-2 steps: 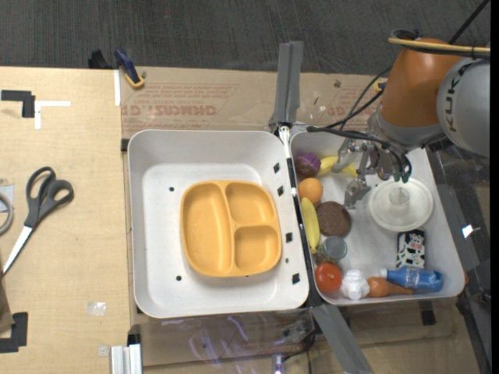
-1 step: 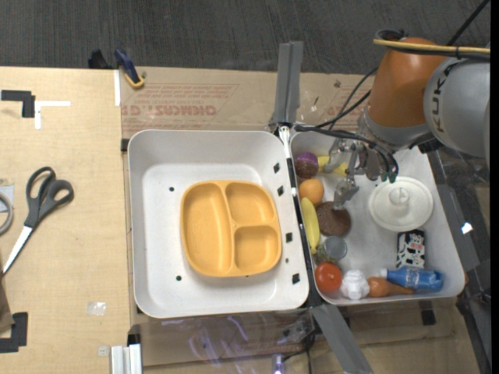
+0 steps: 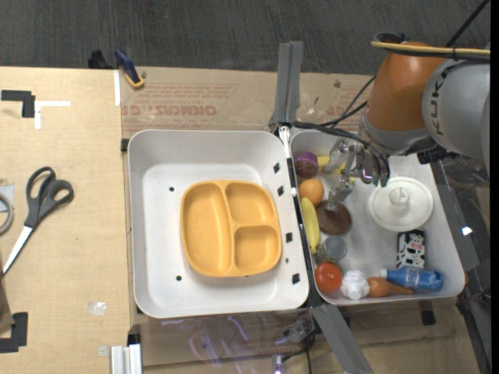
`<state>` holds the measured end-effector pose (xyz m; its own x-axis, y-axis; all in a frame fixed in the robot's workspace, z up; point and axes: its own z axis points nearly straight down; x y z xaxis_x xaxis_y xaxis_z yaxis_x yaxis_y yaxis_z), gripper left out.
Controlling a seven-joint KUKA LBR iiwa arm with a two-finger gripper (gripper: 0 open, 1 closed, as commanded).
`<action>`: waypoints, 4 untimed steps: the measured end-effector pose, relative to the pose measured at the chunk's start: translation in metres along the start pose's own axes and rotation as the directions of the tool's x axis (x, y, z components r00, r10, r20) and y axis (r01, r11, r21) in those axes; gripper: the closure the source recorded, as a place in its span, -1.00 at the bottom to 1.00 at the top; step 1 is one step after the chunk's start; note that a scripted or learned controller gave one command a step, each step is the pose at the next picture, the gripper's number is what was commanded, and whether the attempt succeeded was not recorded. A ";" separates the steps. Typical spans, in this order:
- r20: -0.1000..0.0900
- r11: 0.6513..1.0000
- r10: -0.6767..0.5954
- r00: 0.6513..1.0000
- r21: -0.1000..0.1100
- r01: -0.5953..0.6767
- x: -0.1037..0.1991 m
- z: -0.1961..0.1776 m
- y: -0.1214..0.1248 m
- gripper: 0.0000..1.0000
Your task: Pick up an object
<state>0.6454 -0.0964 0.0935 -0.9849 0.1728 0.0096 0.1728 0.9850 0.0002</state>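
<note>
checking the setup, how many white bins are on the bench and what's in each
2. The left bin holds a yellow divided plate. The right bin holds the small toys, with the claw above them.

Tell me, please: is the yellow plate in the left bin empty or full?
Empty. All three compartments of the yellow plate show bare yellow bottoms; it lies flat in the left bin.

Arm (image 3: 437, 92) cut off at right edge.
</note>
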 end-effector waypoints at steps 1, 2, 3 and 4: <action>0.016 0.995 -0.102 0.995 0.002 0.102 0.006 -0.001 -0.054 -1.00; 0.014 0.987 0.162 0.987 -0.003 -0.162 0.032 0.000 -0.002 -1.00; 0.016 0.991 0.133 0.991 -0.001 -0.133 -0.008 -0.078 -0.047 -1.00; 0.014 0.974 0.227 0.974 -0.003 -0.227 -0.009 -0.004 -0.007 -1.00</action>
<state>0.6528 -0.1051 0.0977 -0.9200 0.3919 -0.0044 0.3919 0.9200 0.0011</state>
